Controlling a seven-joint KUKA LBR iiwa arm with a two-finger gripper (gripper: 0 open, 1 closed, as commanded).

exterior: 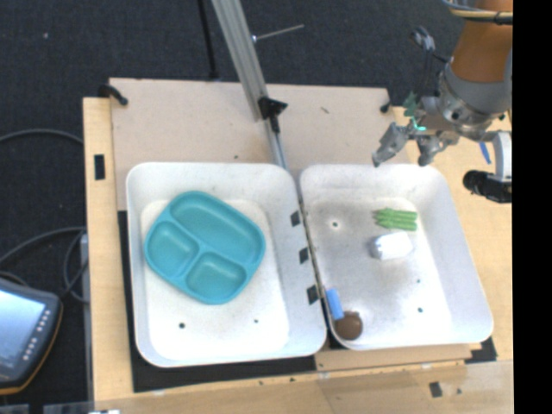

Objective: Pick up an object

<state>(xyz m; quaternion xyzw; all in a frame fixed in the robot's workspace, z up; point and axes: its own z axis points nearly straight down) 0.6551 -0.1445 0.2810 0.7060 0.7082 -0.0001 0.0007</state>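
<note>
Gripper (405, 145) hangs over the right bin's (466, 257) far rim, fingers spread wide, nothing btwn them. Green pod (396, 220) lies just below it in the bin — long axis running left-right — w/ a white lump (392, 247) beside it, brush (342, 316) at the near corner.

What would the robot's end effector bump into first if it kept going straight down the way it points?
Probably the far rim of the right-hand shallow white bin. The end effector points down above that edge with its fingers spread. Depth is hard to judge, so it might land just inside, short of the green bundle.
</note>
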